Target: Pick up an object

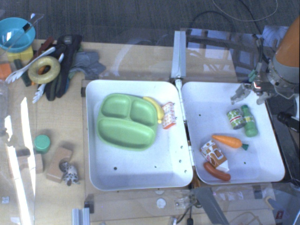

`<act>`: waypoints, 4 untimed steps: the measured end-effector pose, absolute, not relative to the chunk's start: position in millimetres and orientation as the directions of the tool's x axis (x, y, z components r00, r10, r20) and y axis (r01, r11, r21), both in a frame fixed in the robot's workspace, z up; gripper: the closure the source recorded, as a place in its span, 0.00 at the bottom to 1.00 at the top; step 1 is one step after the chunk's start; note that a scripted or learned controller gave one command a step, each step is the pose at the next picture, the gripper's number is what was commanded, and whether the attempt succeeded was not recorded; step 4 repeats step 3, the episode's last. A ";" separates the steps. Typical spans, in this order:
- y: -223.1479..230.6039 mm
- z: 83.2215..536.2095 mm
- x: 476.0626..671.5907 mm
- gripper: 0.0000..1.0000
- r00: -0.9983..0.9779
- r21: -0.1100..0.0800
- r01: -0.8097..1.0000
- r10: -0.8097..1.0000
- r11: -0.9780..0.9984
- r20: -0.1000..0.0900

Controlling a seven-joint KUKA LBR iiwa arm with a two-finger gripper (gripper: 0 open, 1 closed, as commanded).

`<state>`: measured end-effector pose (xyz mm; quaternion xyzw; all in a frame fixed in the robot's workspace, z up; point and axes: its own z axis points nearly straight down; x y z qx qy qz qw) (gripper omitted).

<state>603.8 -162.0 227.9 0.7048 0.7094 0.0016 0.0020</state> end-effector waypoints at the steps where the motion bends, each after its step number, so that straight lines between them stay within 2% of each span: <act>1: -201.8 96.9 603.1 0.00 -0.057 0.009 0.998 0.998 0.057 -0.002; 2: -200.5 110.0 606.3 1.00 -0.060 0.018 0.998 0.998 0.060 -0.004; 3: -153.3 189.9 574.4 1.00 -0.122 0.008 0.992 0.992 0.122 -0.002; 4: -153.3 189.9 574.4 1.00 -0.122 0.008 0.992 0.992 0.122 -0.002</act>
